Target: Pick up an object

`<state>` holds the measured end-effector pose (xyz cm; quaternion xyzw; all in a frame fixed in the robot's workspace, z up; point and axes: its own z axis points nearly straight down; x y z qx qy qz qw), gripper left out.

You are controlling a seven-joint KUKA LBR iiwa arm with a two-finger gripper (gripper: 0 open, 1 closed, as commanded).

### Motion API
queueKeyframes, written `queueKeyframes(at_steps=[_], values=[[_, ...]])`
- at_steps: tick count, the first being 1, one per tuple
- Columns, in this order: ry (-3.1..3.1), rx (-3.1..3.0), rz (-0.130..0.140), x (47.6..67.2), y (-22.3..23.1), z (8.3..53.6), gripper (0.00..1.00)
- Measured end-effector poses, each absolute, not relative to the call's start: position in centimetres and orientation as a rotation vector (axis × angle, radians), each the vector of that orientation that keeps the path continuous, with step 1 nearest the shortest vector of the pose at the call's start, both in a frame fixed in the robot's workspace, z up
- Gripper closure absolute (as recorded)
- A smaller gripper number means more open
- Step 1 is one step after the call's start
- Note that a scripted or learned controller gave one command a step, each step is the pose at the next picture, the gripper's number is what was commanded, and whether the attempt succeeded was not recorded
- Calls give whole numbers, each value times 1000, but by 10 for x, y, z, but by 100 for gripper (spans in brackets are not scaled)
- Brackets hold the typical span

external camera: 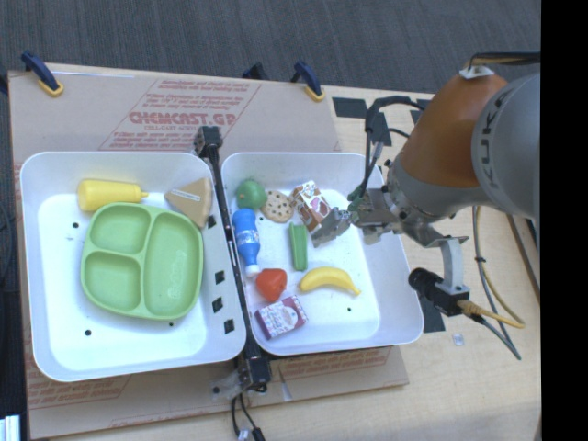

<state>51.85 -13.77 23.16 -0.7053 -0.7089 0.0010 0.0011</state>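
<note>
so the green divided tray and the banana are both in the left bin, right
Not quite. The camera view shows the green divided tray in the left bin, but the banana lies in the right bin, below the claw.

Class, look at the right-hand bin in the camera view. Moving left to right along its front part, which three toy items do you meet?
Red carton → red strawberry → yellow banana.
</note>
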Motion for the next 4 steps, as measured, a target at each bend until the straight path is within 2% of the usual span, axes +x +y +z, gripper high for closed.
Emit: queueKeyframes(at_steps=[1, 2, 3, 4], values=[[-2226, -2211, 3, 476, -163, 91, 0], [-2232, -2204, 4, 477, -163, 102, 100], [-2229, -2210, 3, 520, -154, 91, 100], [-2227, -2214, 0, 578, -186, 92, 100]])
